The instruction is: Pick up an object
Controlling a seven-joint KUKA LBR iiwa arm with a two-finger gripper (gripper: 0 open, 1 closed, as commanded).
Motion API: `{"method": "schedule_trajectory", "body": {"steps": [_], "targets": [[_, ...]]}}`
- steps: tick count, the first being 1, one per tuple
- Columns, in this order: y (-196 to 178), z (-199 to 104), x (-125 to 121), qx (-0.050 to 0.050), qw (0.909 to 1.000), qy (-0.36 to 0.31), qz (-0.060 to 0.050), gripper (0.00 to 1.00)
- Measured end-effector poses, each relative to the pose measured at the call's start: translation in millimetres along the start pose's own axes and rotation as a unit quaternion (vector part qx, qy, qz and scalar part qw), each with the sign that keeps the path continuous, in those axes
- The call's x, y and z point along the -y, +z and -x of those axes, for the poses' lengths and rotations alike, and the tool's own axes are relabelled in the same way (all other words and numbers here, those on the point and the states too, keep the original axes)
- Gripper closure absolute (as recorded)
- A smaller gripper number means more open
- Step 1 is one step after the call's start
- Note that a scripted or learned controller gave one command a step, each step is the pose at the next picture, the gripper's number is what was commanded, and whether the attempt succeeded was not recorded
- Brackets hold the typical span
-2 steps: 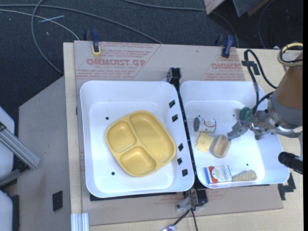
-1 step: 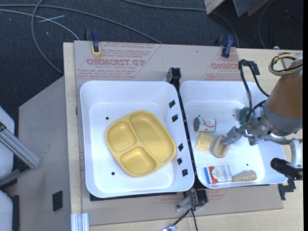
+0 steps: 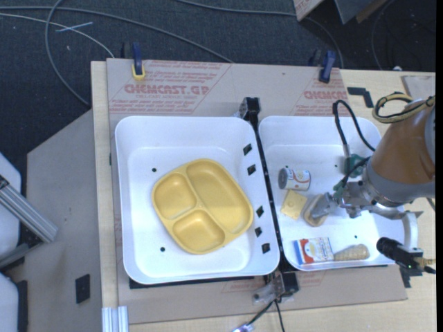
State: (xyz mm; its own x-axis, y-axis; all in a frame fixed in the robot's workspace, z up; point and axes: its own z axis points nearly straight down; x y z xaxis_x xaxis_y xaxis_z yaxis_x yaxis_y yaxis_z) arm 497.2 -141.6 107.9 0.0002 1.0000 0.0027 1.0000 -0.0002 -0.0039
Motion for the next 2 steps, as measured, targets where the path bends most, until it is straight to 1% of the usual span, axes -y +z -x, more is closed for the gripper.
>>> {"method": "schedule_trajectory", "body": {"steps": [1, 2], "targets": [[19.8, -0.3, -1.9, -0.001, 1.0000, 0.000, 0.002, 0.00], [5.7, -1.3, -5.5, -0.001, 1.0000, 0.000, 0.008, 1.00]]}}
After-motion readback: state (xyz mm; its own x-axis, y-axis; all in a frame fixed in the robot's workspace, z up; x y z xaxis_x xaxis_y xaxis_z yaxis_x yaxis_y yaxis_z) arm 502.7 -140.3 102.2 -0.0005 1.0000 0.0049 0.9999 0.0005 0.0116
